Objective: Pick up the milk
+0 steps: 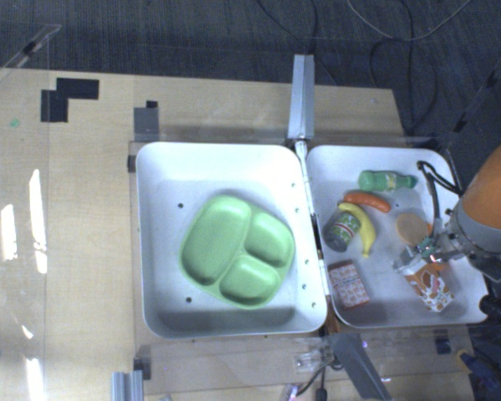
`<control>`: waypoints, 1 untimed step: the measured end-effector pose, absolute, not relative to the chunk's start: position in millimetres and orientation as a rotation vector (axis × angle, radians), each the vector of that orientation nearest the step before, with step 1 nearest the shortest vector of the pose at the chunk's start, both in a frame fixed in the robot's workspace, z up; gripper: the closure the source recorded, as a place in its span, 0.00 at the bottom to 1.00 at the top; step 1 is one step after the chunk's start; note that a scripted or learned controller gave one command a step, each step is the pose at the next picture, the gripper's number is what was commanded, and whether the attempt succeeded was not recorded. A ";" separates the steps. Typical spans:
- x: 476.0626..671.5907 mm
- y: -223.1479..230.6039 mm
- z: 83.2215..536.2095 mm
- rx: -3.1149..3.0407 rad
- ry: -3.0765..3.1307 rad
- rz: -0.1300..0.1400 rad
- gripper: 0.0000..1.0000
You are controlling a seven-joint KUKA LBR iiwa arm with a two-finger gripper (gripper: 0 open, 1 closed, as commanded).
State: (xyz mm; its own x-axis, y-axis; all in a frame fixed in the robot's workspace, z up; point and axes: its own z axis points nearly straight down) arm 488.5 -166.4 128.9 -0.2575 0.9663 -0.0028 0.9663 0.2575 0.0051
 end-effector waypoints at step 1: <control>488.5 -166.5 128.9 1.911 2.487 0.004 0.00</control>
